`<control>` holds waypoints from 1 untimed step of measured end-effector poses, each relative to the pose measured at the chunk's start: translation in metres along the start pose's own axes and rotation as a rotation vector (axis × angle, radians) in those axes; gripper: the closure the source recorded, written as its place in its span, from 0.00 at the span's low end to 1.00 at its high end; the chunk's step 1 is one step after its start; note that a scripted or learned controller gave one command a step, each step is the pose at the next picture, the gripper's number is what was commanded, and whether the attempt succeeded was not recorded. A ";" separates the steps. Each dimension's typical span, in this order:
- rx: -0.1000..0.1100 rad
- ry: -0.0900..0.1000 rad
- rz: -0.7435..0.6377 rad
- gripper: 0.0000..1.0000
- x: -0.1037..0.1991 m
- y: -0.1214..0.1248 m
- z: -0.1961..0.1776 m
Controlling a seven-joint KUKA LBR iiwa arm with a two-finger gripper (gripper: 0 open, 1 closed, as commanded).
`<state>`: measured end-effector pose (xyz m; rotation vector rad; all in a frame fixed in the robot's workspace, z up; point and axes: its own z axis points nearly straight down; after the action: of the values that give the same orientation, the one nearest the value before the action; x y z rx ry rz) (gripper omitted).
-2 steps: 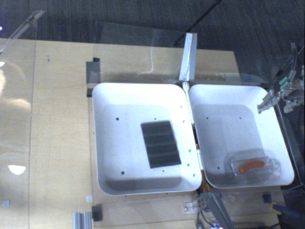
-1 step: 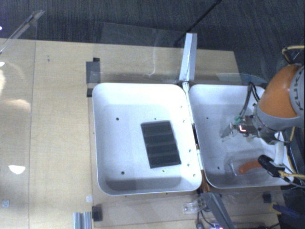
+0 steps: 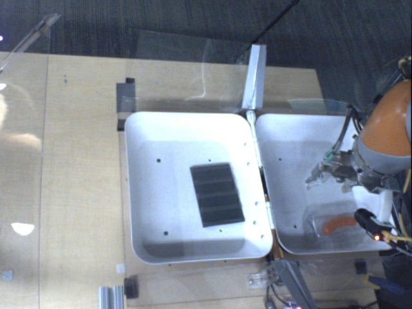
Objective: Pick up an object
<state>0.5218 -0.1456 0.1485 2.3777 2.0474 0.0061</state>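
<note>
My arm (image 3: 386,134) reaches in from the right over the right bin (image 3: 283,172), its orange band cut off by the picture's edge. My gripper (image 3: 322,172) hangs above that bin's middle, small and blurred against the white floor; whether it is open or closed I cannot tell. Near the bin's front wall lies an orange object (image 3: 338,224) inside something clear, its outline hazy, apart from my gripper. A dark ridged pad (image 3: 217,194) lies flat in the middle of the left bin (image 3: 148,172), tilted slightly.
</note>
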 end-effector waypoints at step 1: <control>-0.009 0.001 -0.031 0.00 -0.001 -0.030 0.058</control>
<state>0.4918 -0.1424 0.0899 2.3410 2.0795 0.0159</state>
